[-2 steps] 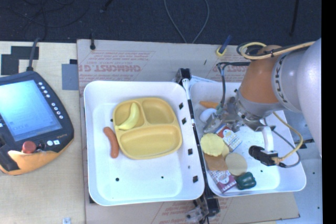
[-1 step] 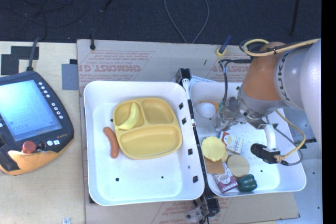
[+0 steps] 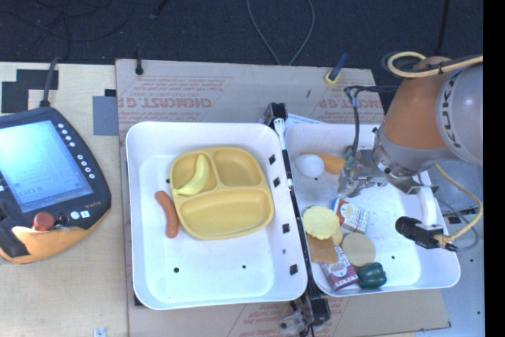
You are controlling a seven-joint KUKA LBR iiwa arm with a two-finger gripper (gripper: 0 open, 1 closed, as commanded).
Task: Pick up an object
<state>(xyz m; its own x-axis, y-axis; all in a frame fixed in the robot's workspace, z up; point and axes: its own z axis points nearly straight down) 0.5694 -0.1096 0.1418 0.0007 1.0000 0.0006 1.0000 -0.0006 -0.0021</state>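
**Pincer low over the right bin, nothing yet lifted**

Here, at the far left of the frame, a handheld control pendant [image 3: 43,181] with a lit screen lies on the table [image 3: 79,280]. Next comes the left bin [image 3: 150,264], which holds a yellow divided plate [image 3: 225,205] with a toy banana [image 3: 194,177] in its upper-left compartment; a toy sausage [image 3: 168,214] lies on the bin floor just beside the plate's left edge.

Right of the centre divider, the right bin [image 3: 442,272] carries the clutter the task can draw from: a white egg [image 3: 310,165] touching an orange piece [image 3: 334,163] near the top, a yellow round piece [image 3: 321,222], a brown slice [image 3: 322,249], a tan disc [image 3: 359,249], a small printed packet [image 3: 353,215], a red packet [image 3: 339,275] and a dark green piece [image 3: 372,275] at the bottom.

The pincer [image 3: 357,179] sits low in the upper middle of that bin, just right of the egg and above the printed packet, with the grey and orange arm [image 3: 426,118] entering from the upper right. How far it is open cannot be told from this angle, and no object is visibly caught in it.

The step in hand looks like the descent toward a grasp. The next move likely calls for settling on one item, perhaps the printed packet or the orange piece nearby, closing around it and lifting clear of its neighbours.
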